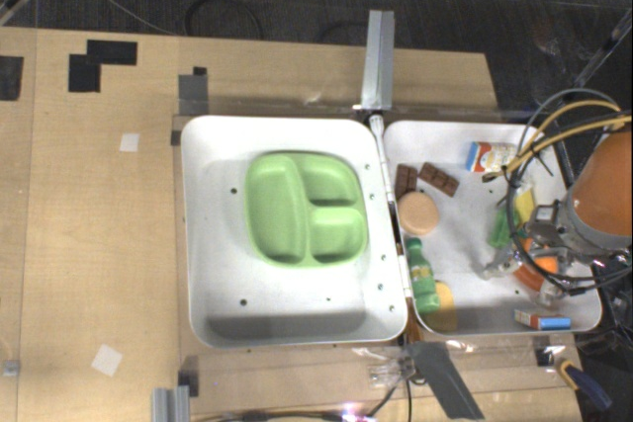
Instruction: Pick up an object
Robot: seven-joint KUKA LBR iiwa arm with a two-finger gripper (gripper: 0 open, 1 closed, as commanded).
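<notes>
The arm [601,198] reached into the right bin [465,131] from the right, its pincer [509,257] low over the bin floor — whether it was clenched or released could not be told. Nearby lay a green bottle [420,277], a round tan lid [417,211], two brown bars [425,178] and a small carton [485,156]. The left bin [208,242] held a green divided plate [303,208], well apart from the pincer.

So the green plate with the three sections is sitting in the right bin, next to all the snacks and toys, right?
Not quite. The camera view shows the green plate with three sections lying in the left bin, on its own. The snacks and toys are in the right bin, where the arm reaches in.
</notes>
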